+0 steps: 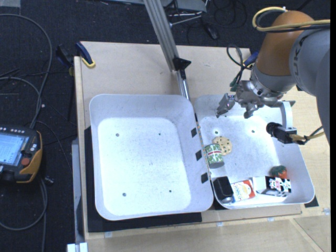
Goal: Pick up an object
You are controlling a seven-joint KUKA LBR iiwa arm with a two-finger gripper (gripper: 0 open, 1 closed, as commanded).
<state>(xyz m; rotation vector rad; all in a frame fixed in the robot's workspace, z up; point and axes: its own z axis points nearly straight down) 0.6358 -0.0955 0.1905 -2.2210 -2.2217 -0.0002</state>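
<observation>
So the bench [131, 56] carries two white bins: the left bin [142, 156] takes up the 9 o'clock half of the setup and the right bin [294, 156] sits at 3 o'clock, the two touching along their inner rims. The arm [289, 46] comes in from 2 o'clock, orange band up top, and the gripper [234, 108] hangs over the far end of the right bin, around 12 o'clock of that bin's floor. Its two fingers look spread apart with nothing between them, so no pick has happened yet as far as I can judge. All the candidates are in the right bin: a green striped can [214, 155] lying near the inner rim at about 9 o'clock of the bin, a cookie [223, 144] touching it on its 1 o'clock side, then along the near wall at 6 o'clock a black block [222, 188], a red and white packet [243, 189], a black and white carton [277, 185] and a small red and green thing [278, 170] at 5 o'clock. If it were me I'd go for the can, it's nearest to the gripper, toward 6 o'clock from it. Line the fingers across its short side, come straight down, and watch the cookie plus the bin rim since both crowd it and could knock a finger off line
</observation>
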